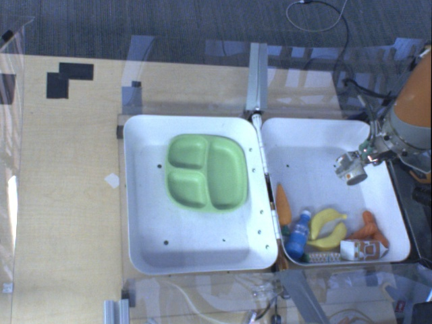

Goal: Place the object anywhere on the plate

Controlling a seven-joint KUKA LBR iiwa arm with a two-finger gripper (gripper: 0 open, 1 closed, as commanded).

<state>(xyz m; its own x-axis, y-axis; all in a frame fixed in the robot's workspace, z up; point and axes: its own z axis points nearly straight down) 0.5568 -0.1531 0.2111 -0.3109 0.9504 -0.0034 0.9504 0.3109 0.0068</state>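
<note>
The end effector (pixel 352 168), its grip state indiscernible, hovers above the right bin (pixel 317 181), where the banana (pixel 328 227), probably light, smooth and curved, lies among clutter, best taken across its middle, well apart from the green plate (pixel 206 172).

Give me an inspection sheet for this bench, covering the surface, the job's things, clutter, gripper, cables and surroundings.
Surface: light wooden bench bearing two shallow white bins, left bin and right bin, side by side.
Job's things: green divided plate lies in the left bin, nothing on it. Candidate objects sit along the right bin's near edge: carrot, blue bottle, banana, an orange toy and a white carton.
Clutter: black tape marks on the bench's far left.
Gripper: gripper is over the right bin's far right part, apart from the objects; finger state unclear.
Cables: a thin cable loops on the floor beyond the bench.
Surroundings: dark carpet; clear panels around the bench.
</note>
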